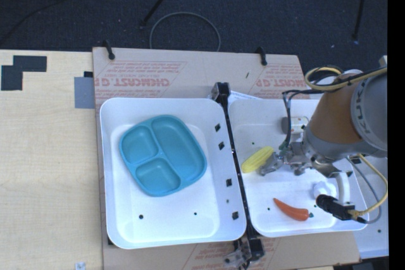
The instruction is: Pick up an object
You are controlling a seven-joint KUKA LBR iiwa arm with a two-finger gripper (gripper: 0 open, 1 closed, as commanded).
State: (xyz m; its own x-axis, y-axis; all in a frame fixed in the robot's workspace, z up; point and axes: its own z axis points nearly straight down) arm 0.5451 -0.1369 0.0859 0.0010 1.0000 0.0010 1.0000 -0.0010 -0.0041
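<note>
The hand (273, 164) touches the corn (256, 159) in the right bin (297, 232); its grip cannot be told. A chili (291, 210) lies at five o'clock.

Single fixed camera, mounted above the worktop (44, 155), looks down at a slant from moderate distance; both white bins (158, 224) fully framed; arm (348, 117) enters right.

Yellow corn cob (257, 159) lying slantwise, right bin (266, 224), near its left wall. Red-orange chili pepper (292, 210) flat, near bin's front edge, well apart from corn.
</note>
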